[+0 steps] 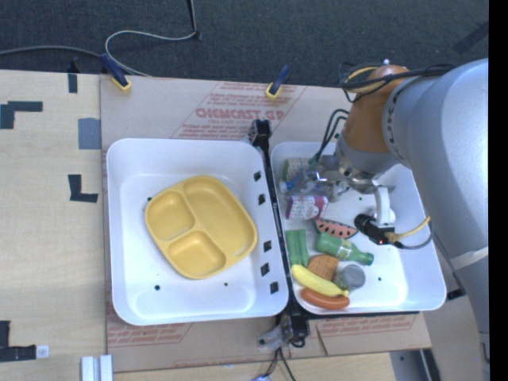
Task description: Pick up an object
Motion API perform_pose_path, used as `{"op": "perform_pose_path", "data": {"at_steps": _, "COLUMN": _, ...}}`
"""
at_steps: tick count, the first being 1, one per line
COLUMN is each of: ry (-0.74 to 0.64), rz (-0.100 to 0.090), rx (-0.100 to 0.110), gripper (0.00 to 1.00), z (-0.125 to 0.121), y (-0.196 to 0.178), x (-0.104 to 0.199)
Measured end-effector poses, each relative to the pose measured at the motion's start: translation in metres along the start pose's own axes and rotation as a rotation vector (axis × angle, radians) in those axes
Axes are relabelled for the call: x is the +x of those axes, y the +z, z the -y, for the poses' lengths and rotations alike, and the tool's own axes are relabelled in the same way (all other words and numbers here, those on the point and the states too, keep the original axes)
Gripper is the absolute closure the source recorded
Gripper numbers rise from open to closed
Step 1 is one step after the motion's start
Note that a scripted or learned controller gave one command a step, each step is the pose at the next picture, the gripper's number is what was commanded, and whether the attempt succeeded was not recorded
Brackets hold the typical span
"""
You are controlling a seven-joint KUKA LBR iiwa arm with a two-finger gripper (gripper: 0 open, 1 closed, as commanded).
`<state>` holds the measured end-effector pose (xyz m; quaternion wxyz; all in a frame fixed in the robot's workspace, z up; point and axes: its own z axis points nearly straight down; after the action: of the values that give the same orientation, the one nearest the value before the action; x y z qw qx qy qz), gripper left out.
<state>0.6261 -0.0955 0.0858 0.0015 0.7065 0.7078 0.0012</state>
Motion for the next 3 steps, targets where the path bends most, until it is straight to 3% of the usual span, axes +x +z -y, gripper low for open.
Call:
{"op": "perform_pose_path", "data": {"at_steps": 1, "ry": -0.002, "rz": 0.000, "rx": 0.002, "gripper": 1.00, "z": 0.000, "y": -0.009, "x": 0.000}}
{"op": "perform_pose_path", "data": {"at_steps": 2, "ry": 0.000, "rz": 0.002, "rx": 0.001, "gripper": 1.00, "z": -0.043, "y": -0.151, "x": 0.009}}
{"op": "perform_pose_path", "data": {"at_steps": 3, "ry": 0.001, "rz": 0.001, "rx": 0.004, "gripper": 0.00, "z": -0.042, "y": -0.149, "x": 0.009}}
